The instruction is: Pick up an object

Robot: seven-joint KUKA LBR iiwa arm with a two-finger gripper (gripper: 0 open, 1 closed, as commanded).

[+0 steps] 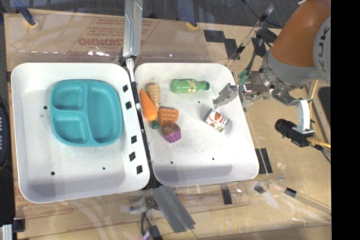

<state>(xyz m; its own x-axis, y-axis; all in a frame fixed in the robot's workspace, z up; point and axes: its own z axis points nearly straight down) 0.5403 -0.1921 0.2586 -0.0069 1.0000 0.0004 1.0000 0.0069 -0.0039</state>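
The pincer (224, 97), its opening impossible to tell, hovers just above the small can (216, 120), apparently lining up a grasp.

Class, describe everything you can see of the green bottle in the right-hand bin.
The green bottle is a small toy, plastic by its look, lying on its side near the back of the right bin. It has a pale band around its middle, and its narrow neck points right. It lies apart from the other toys, touching only the bin floor.
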